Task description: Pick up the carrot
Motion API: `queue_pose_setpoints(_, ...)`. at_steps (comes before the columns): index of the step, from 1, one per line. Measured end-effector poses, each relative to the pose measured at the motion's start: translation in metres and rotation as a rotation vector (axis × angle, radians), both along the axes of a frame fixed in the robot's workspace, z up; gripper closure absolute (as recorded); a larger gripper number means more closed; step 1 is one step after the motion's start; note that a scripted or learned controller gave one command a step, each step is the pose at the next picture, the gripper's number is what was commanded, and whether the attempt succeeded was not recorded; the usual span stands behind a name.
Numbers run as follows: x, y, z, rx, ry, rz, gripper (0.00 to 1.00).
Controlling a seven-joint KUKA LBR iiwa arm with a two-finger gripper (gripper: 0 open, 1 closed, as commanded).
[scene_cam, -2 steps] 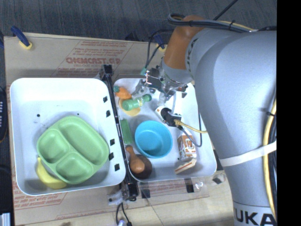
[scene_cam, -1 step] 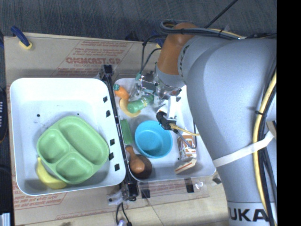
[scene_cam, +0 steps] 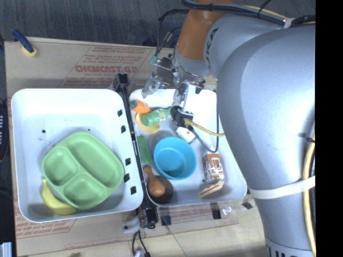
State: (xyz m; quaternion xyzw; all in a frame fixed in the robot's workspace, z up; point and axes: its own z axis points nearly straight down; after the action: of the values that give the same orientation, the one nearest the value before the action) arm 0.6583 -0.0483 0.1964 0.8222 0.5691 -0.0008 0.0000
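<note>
**Tool parked over the back of the right bin, carrot just off its left finger**

So the tool (scene_cam: pixel 165 96) is hanging over the far end of the right bin (scene_cam: pixel 231 171), fingers spread apart with nothing between them. The carrot (scene_cam: pixel 140 106) is lying just to the camera-left of the tool's left finger (scene_cam: pixel 151 84), close to it, but I can't tell if they touch. Right below the carrot and tool there's a green bottle-ish thing (scene_cam: pixel 156 115) resting on a yellow item (scene_cam: pixel 146 124). Nearer the camera from the tool sits a blue bowl (scene_cam: pixel 174 158), with a small brown-and-white carton (scene_cam: pixel 213 173) on its right and a brown wooden-looking piece (scene_cam: pixel 157 186) in the bin's near corner. Well off to the tool's left, the left bin (scene_cam: pixel 32 111) holds a green divided plate (scene_cam: pixel 82 168) on top of something yellow (scene_cam: pixel 53 202). Cardboard (scene_cam: pixel 102 66) covers the tabletop behind the bins.
</note>
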Motion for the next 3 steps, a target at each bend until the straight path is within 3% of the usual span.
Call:
queue_pose_setpoints(1, -0.021, -0.048, -0.064, -0.001, 0.014, -0.104, 0.0)
queue_pose_setpoints(2, 0.0, -0.001, -0.001, 0.003, 0.002, -0.077, 0.0)
queue_pose_setpoints(3, -0.037, -0.014, -0.005, 0.002, 0.01, 0.321, 0.0)
